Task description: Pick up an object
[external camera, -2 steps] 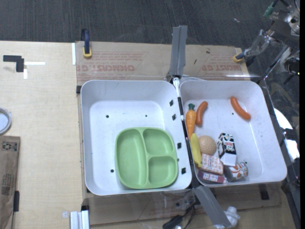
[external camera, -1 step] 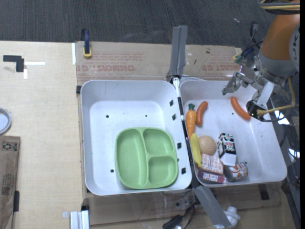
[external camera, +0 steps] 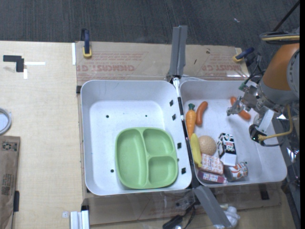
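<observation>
My gripper [external camera: 239,107] hangs over the back right part of the right bin [external camera: 267,175]. An orange object [external camera: 244,114] lies right under it, partly hidden by it, and I cannot tell if they touch. Further left in the same bin lie a carrot [external camera: 190,120] and an orange-red sausage [external camera: 201,112]. Toward the front are a yellow banana [external camera: 195,149], a tan bread roll [external camera: 207,144], a black-and-white carton [external camera: 227,144] and some small packets [external camera: 212,166].
The left bin [external camera: 95,128] holds a green divided plate [external camera: 147,157] at its front. A grey post [external camera: 178,51] rises behind the seam between the bins. Clamps [external camera: 86,44] sit on the cardboard at the back.
</observation>
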Robot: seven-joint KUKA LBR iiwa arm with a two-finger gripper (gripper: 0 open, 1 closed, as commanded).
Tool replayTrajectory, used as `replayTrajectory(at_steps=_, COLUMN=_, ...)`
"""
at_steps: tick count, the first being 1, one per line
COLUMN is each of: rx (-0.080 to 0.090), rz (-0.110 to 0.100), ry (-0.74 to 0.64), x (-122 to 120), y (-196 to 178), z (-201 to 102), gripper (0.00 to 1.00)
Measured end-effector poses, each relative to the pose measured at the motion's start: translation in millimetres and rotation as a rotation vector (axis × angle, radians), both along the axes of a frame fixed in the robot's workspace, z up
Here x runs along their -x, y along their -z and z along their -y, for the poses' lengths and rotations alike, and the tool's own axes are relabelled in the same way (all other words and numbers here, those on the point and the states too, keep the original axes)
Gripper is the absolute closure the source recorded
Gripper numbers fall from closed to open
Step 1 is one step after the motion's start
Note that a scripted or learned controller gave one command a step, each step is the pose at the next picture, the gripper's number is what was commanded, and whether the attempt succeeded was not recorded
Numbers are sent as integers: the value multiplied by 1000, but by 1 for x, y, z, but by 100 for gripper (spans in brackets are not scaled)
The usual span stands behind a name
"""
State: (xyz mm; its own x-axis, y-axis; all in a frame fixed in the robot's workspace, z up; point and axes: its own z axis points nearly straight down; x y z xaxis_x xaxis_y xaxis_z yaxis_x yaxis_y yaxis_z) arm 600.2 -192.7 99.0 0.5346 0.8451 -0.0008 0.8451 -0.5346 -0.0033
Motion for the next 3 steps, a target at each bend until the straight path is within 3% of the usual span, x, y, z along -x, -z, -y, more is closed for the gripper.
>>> replayTrajectory(at_steps=1, rx=-1, rz=-3, ry=-4, x=92, y=3, z=-59, gripper=0)
replayTrajectory(at_steps=2, rx=-1, rz=-7, ry=1, x=92, y=-4, z=-57, gripper=100)
replayTrajectory(at_steps=3, rx=1, rz=-1, ry=-276, x=-31, y=-90, z=-104, gripper=100)
